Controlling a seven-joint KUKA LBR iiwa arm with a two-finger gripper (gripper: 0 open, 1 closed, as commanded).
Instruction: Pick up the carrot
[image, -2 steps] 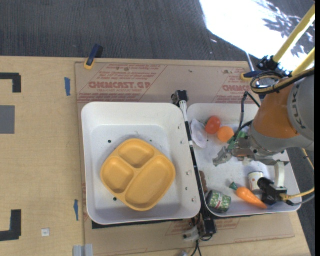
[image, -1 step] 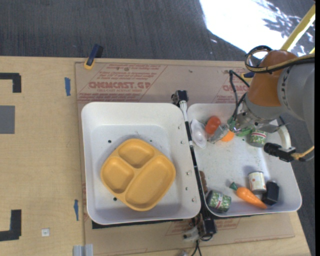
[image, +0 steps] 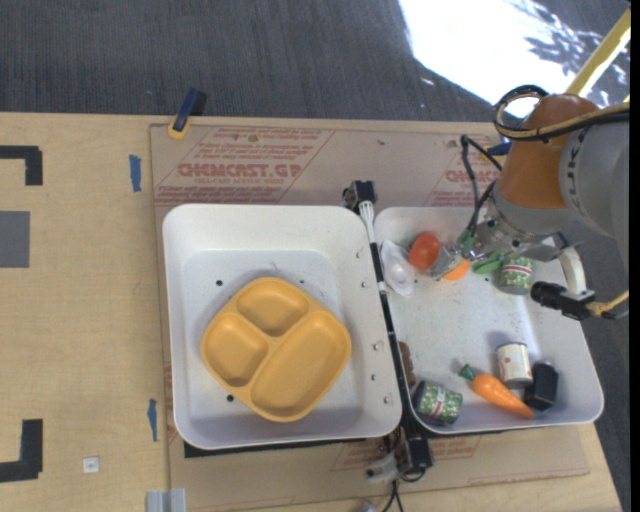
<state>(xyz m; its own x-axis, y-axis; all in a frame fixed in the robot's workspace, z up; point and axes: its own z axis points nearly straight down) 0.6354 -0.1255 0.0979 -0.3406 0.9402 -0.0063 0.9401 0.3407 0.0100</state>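
Right bin (image: 560, 345) holds the carrot (image: 497, 391); end effector (image: 470, 245) grip state unreadable, partly hidden.

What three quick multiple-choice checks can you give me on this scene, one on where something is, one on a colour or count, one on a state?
1. Where does the carrot with the green top lie?
A. On the yellow plate
B. In the right bin, near its front edge
C. On the cardboard outside the bins

2. What colour is the divided plate in the left bin?
A. Yellow
B. Blue
C. Red

3. How does that carrot stand relative to the gripper?
A. Lifted between its fingers
B. Hanging from the arm
C. Lying flat in the bin, apart from it

Answers: 1 B, it rests beside a small white can at the front of the right bin. 2 A, the plate is plainly yellow. 3 C, the gripper is at the bin's far side.
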